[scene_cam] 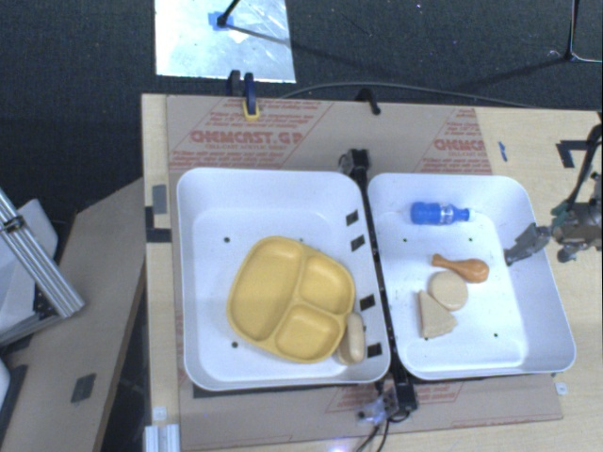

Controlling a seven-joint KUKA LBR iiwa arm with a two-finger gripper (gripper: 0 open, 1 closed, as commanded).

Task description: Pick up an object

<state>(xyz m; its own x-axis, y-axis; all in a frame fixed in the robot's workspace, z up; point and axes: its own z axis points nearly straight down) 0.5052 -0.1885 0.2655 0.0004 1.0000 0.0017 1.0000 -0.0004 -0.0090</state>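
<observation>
Dark carpet behind; tabletop (452,135) under printed cardboard, carrying two white bins side by side. Left bin (212,205): yellow tray (287,295), with a pale roll (353,339) touching its near right corner. Right bin (513,347): blue bottle (438,214) at the far side, lying flat with long axis left-right, cap to the right; drumstick (462,267) in the middle, long axis left-right, thin end left; pale disc (449,291) just near of the drumstick; wedge (435,316) touching the disc on its near side.

End effector (521,245) over the right rim of the right bin, reaching in from the right, apparently raised off the floor of the bin. Finger state: cannot tell; too dark and small. Nothing seen between fingers.

Judgement: no object picked up yet. Nearest candidate the drumstick, lying left and slightly near of the end effector, fat end toward it. Grasp across the narrow width likely best, so closing direction near-far. Risk: disc and wedge crowding the near side.
</observation>
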